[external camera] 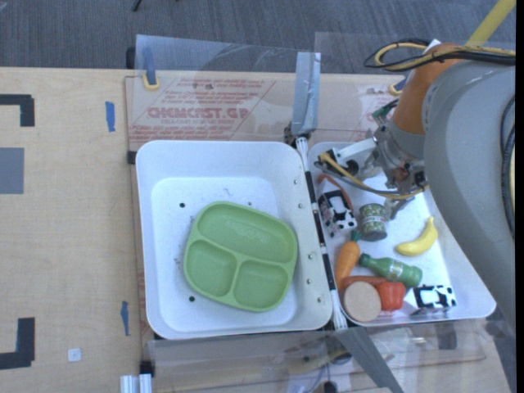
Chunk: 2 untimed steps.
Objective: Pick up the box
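Note:
A small black-and-white box (335, 212) lies in the right bin (469, 289), against its left wall. A second black-and-white patterned piece (432, 297) lies near that bin's front right corner. My gripper (390, 188) hangs over the back of the right bin, just above and right of a small grey-green can (372, 220). It is a short way right of the box, and nothing shows as held.
The right bin also holds a banana (417, 238), a carrot (348, 259), a green bottle (391, 267), a red piece (392, 295) and a round tan disc (362, 300). A green divided plate (239, 256) lies in the left bin (164, 187). My arm covers the right bin's back right.

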Each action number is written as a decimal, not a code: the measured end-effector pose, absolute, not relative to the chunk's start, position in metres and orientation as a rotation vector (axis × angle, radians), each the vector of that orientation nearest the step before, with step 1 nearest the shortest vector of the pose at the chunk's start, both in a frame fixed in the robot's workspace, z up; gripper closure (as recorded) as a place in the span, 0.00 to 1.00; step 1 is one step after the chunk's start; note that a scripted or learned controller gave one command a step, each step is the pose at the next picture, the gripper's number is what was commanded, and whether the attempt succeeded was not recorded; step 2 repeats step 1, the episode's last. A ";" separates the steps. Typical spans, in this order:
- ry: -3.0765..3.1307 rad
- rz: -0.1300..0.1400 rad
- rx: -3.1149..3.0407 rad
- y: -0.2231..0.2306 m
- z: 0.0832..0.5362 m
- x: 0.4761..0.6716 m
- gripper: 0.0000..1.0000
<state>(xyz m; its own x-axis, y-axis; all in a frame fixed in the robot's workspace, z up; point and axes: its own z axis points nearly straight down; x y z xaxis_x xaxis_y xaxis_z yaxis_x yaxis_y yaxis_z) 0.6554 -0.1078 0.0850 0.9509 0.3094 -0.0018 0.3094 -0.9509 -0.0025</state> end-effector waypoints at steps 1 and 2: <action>-0.314 0.004 -3.122 -0.110 0.085 0.659 0.00; -0.314 0.004 -3.122 -0.110 0.085 0.659 0.00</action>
